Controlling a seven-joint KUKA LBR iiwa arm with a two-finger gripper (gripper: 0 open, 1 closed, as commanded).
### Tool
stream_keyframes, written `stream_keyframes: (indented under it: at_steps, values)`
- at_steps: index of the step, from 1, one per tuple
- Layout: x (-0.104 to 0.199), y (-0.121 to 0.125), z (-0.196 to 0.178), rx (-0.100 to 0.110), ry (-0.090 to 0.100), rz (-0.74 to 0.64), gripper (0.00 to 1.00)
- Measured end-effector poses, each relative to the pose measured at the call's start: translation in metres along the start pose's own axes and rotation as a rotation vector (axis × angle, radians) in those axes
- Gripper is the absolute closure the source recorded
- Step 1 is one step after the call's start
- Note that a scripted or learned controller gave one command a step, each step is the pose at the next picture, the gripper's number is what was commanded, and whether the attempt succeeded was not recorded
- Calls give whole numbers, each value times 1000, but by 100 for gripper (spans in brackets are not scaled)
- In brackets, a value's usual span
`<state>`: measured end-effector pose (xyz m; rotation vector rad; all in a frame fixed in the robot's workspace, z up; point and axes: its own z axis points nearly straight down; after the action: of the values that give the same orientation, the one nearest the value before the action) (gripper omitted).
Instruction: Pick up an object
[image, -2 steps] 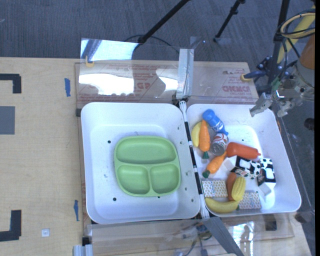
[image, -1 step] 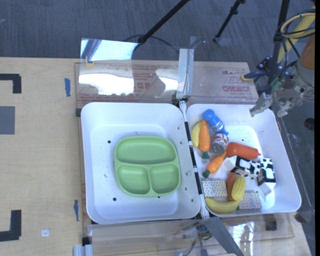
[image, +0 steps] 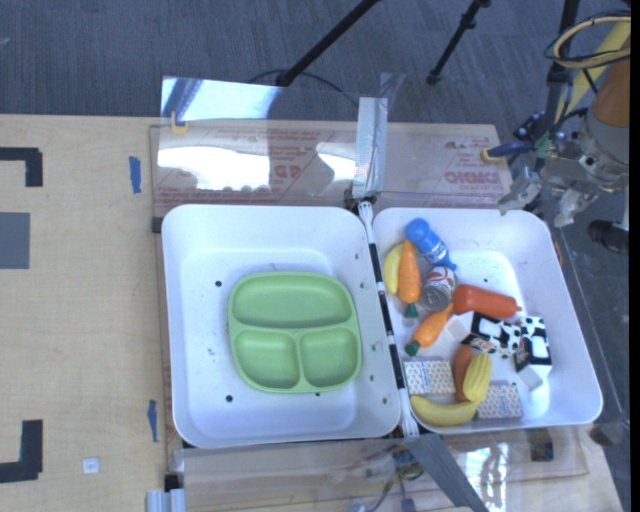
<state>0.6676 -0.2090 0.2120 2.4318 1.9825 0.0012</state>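
The right bin (image: 565, 330) holds several toy foods. At its back left lies a blue bottle (image: 427, 242), beside a yellow piece (image: 392, 268), an orange carrot (image: 409, 272) and a small can (image: 437, 290). An orange-red sausage shape (image: 485, 300) lies mid-bin above a black-and-white patterned toy (image: 518, 338). A small carrot (image: 432, 327), a corn cob (image: 478, 376) and a banana (image: 445, 410) sit toward the front. My gripper (image: 543, 197) hovers over the bin's back right corner, open, with nothing between its fingers.
A green divided plate (image: 295, 330) lies in the left bin (image: 190, 300). Two speckled flat pieces (image: 428, 377) rest at the right bin's front. A clear plastic wall (image: 300, 160) stands behind both bins, and cables hang at the top right.
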Motion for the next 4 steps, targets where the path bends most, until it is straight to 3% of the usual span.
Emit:
stream_keyframes:
  at_steps: [1,2,3,4]
  values:
    - [38,-94,74,3,3,-318,0]
    - [54,-117,102,-32,-9,-308,0]
    - [57,-112,85,-53,-10,-309,100]
    - [79,-83,-33,-2,1,-623,100]
